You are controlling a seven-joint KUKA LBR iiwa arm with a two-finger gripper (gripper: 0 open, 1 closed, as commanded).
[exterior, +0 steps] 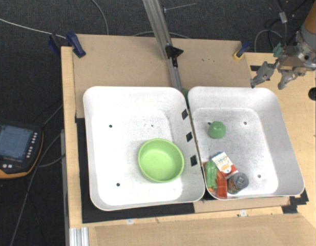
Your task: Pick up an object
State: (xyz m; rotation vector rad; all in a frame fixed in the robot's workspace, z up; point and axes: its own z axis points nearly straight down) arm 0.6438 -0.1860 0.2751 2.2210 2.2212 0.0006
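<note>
The hand (272, 76) hangs at about two o'clock in the view, above the tabletop (209, 65) just beyond the far right corner of the right bin (280, 137). Its two fingers are spread apart and nothing sits between them, so it is released and carrying nothing.

In the right bin, a small green knob-shaped thing (216, 130) lies alone near the middle, toward ten o'clock of the bin floor. At the bin's seven o'clock corner a small heap is pressed together: a white and orange carton (222, 163), a red packet (221, 185) just below it, a thin green piece (211, 176) along their left side, and a dark grey round thing (238, 181) touching them on the right.

The left bin (96, 137) carries a light green bowl (161, 160), upright, at about five o'clock of its floor and close to the wall shared with the right bin.

All these things lie well apart from the hand.
</note>
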